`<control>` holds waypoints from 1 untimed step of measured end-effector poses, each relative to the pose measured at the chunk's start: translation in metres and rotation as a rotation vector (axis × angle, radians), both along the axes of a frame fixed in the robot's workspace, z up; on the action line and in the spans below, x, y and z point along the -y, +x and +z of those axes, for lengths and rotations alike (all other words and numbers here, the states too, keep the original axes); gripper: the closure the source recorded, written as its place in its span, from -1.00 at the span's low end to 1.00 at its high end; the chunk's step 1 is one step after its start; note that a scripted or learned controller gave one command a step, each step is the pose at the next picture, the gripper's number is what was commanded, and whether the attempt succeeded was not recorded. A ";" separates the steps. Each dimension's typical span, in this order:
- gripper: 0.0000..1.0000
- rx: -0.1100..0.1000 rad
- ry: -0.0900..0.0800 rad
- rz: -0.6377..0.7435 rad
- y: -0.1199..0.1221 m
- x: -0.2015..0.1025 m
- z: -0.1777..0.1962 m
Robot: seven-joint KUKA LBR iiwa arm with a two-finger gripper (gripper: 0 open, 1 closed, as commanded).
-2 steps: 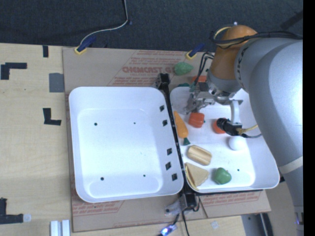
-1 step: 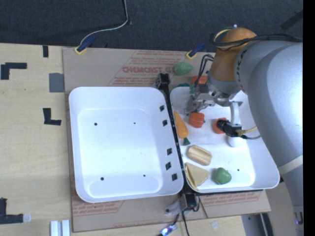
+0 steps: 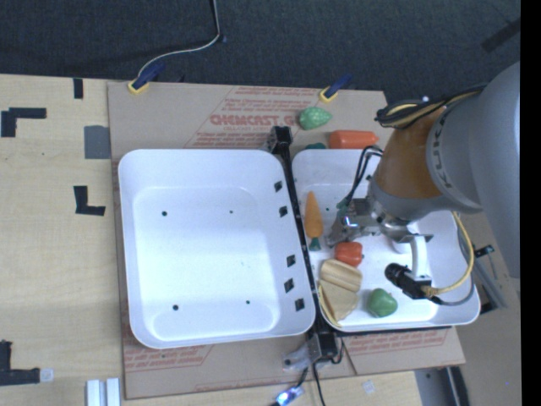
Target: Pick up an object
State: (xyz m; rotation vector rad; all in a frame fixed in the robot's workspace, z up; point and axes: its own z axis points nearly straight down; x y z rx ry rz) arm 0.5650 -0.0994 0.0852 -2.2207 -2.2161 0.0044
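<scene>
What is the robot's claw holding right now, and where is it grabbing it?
That cannot be told. The gripper is low in the right bin, just above a red-orange piece, but the wrist hides whether anything sits between its fingers.

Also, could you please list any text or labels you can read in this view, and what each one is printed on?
"CHEMCAST": red print on the brown cardboard sheet under the two white bins.
The further red lettering beside it, and along the sheet's near edge, is too blurred to read.
</scene>
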 end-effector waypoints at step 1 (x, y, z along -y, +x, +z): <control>1.00 0.006 -0.001 0.003 0.019 0.001 0.033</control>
